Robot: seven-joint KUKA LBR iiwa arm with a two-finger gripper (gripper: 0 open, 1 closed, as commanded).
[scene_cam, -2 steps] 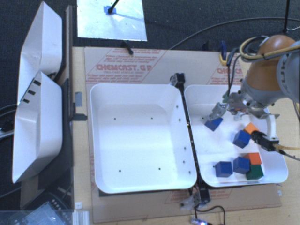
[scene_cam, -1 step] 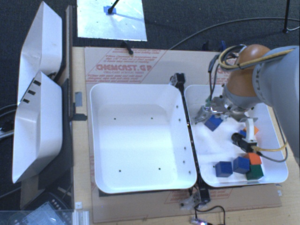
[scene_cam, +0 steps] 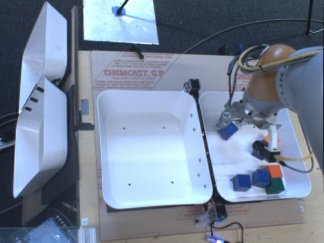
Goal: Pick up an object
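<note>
My gripper (scene_cam: 228, 124) hangs over the upper left part of the right bin (scene_cam: 298, 151), close to the divider between the bins. A blue block (scene_cam: 228, 131) sits tilted between its grey fingers, and the gripper is shut on it. Near the right bin's front edge lies a cluster of other blocks: a blue block (scene_cam: 242, 182), a second blue block (scene_cam: 260, 177), an orange block (scene_cam: 275, 170) and a green block (scene_cam: 276, 187). A small orange thing (scene_cam: 266, 140) peeks out beside the wrist bracket, mostly hidden.
The left bin (scene_cam: 109, 135) is wide and white, with nothing lying in it. A black clamp (scene_cam: 192, 85) sits at the top of the divider. Two tilted white trays (scene_cam: 43, 110) stand off the bench at the left.
</note>
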